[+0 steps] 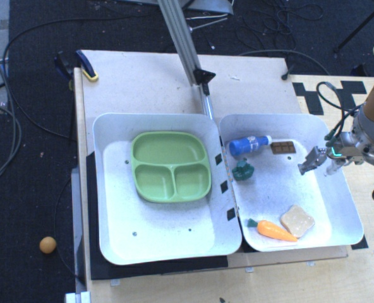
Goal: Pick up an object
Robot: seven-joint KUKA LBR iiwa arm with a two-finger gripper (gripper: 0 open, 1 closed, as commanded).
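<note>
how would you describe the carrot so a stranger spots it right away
Look at the right-hand white bin, then at its near edge. The carrot lies there, just left of a tan bread slice. It is the one bright orange, tapered thing in that bin, with a green tip.

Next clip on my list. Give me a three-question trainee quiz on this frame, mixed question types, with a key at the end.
1. True or false: the green three-compartment plastic tray lies in the left white bin.
2. Which item lies closest to the orange toy carrot in the right white bin?
A. blue plastic bottle
B. tan slice of toy bread
C. small brown chocolate-like block
3. Fill in: the two-finger gripper is over the ____ bin, at its right side.

Key: 1 true; 2 B; 3 right.
</note>
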